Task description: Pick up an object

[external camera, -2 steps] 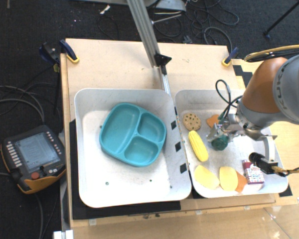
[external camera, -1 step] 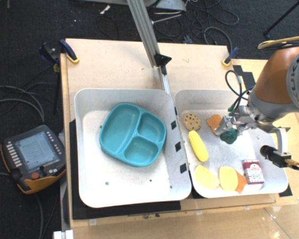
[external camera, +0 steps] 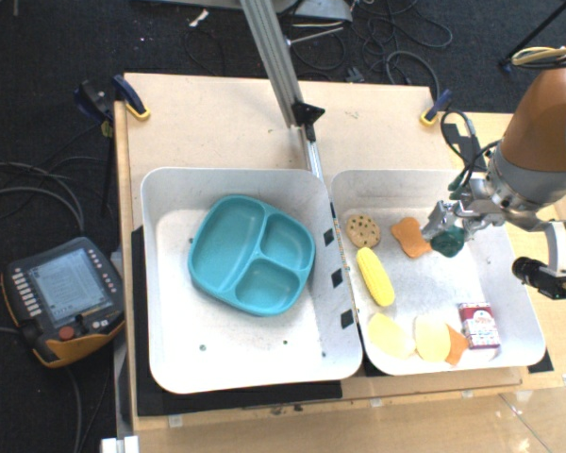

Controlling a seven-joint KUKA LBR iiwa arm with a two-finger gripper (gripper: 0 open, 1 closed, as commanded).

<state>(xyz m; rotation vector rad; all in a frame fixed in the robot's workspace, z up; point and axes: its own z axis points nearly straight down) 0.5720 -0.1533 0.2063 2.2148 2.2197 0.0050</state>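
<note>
Teal object (external camera: 448, 244), half-hidden under gripper (external camera: 446, 226)

The grey arm (external camera: 538, 159) reaches in from the right, its gripper (external camera: 447, 226) angled down-left, low.

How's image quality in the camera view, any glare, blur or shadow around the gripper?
Camera view: even, soft light with faint shadows; mild glare on the right bin floor; the gripper looks slightly soft, with something dark green at its tip; the teal plate and corn are sharp.
</note>
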